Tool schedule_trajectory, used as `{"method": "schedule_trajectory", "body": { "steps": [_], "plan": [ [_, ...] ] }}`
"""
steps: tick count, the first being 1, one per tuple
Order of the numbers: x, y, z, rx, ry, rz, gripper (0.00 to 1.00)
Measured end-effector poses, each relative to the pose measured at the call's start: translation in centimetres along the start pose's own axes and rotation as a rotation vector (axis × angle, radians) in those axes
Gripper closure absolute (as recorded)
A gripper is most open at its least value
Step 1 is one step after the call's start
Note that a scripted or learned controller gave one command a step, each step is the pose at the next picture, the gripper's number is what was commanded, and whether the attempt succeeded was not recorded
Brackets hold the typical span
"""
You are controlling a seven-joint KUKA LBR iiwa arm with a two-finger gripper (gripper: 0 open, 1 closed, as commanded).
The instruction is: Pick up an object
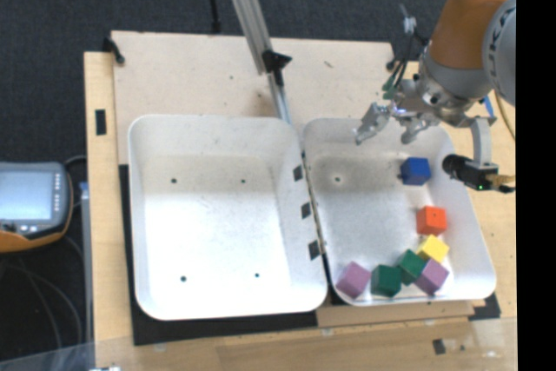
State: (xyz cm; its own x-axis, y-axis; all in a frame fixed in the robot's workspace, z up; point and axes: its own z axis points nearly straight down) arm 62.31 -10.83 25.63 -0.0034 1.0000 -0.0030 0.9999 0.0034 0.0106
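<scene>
So the gripper [388, 127] is hanging over the far end of the right bin [347, 213], and its two fingers are spread apart with nothing between them, just bare bin floor showing through the gap. I'll use that right bin as the reference for everything. The blue cube [415, 170] sits inside it toward the far right part, near the gripper but clearly apart from it, a little closer to the camera than the fingertips. Further down the same right-hand side is the orange cube [432, 220], and just beside it toward the near end is the yellow cube [434, 248]. The rest are bunched in the bin's near right corner: a purple cube [432, 274] touching or nearly touching a green cube [410, 262], then another green cube [387, 280] and a second purple cube [354, 279] along the near wall. The arm [465, 30] comes in from beyond the bin's far right corner, orange band up top and grey wrist below. The left bin [217, 213] sits right against the right bin's left wall, with a slanted metal rail [248, 9] rising from behind where the two bins meet.
</scene>
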Motion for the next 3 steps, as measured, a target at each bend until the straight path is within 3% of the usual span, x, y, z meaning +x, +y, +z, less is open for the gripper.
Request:
{"method": "schedule_trajectory", "body": {
  "steps": [1, 2, 3],
  "plan": [
    [0.1, -0.2, 0.5, 0.010, 0.001, -0.003, 0.00],
    [2.6, -6.7, -5.5, 0.005, 0.003, -0.003, 0.00],
    [5.3, -11.9, -15.9, -0.002, 0.003, -0.002, 0.00]
  ]
}}
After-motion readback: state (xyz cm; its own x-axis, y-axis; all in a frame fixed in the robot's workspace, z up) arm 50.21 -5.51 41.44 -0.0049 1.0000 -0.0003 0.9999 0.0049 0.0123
